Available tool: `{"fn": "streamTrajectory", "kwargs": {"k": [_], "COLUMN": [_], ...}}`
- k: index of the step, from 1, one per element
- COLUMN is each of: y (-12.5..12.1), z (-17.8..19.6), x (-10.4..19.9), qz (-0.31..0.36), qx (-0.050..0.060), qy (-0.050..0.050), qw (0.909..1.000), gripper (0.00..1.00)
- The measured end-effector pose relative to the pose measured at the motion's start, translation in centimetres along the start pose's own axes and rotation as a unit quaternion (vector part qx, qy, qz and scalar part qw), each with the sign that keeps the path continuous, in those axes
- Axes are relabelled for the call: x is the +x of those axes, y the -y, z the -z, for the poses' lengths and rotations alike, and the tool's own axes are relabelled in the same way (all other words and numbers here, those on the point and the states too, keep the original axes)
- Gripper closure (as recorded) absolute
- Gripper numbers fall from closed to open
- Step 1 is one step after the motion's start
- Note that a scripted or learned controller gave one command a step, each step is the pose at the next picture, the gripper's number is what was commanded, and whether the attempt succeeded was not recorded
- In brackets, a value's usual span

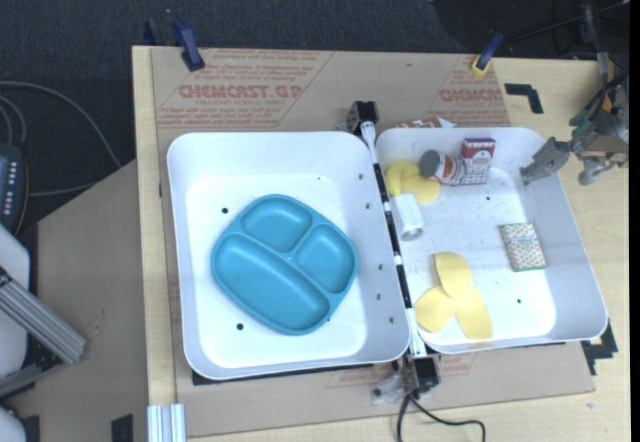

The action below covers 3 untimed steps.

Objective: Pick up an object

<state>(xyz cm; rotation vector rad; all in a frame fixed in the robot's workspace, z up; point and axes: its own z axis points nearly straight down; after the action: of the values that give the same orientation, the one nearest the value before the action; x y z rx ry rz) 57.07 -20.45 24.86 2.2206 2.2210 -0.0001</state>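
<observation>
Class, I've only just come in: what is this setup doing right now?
A robot arm reaches in from the right, and its gripper hangs over the top right rim of the right bin with nothing seen between its fingers. That bin holds yellow banana-like pieces, a small red and white carton, a white cylinder and a small patterned sponge-like block. The left bin holds a blue divided plate. Nothing has been picked up yet.

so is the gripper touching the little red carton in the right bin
Apart. The camera view shows the gripper at the right bin's far right edge, with bare white floor between it and the red carton.
</observation>
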Motion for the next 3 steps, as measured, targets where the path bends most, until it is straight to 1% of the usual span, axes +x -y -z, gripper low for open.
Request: {"fn": "streamTrajectory", "kwargs": {"k": [1, 2, 3], "y": [-3.9, -9.6, -9.4], "z": [-5.9, -9.8, -16.4], "x": [5.5, 10.2, 8.4], "qz": [0.001, 0.001, -0.001], "qx": [0.001, 0.000, 0.004], "qy": [-0.001, -0.001, 0.000], "qw": [1.0000, 1.0000, 1.0000], "gripper": [0.00, 0.00, 0.00]}}
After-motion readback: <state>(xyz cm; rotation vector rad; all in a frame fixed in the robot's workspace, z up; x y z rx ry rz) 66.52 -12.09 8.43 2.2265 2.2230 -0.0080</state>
